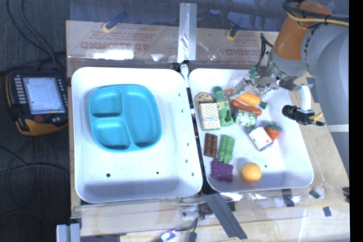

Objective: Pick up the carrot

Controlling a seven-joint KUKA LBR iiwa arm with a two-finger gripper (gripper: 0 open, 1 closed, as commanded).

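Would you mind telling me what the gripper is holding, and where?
It cannot be told: the gripper sits right above the carrot, but the hold is not clear.

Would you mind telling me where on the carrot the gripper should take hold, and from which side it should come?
Probably best across the middle of the carrot, coming down from above. It lies roughly flat and lengthwise across the right bin, on top of other toys, with the gripper just above its upper edge. Closing across its narrow width suits the long shape; neighbours crowd its ends.
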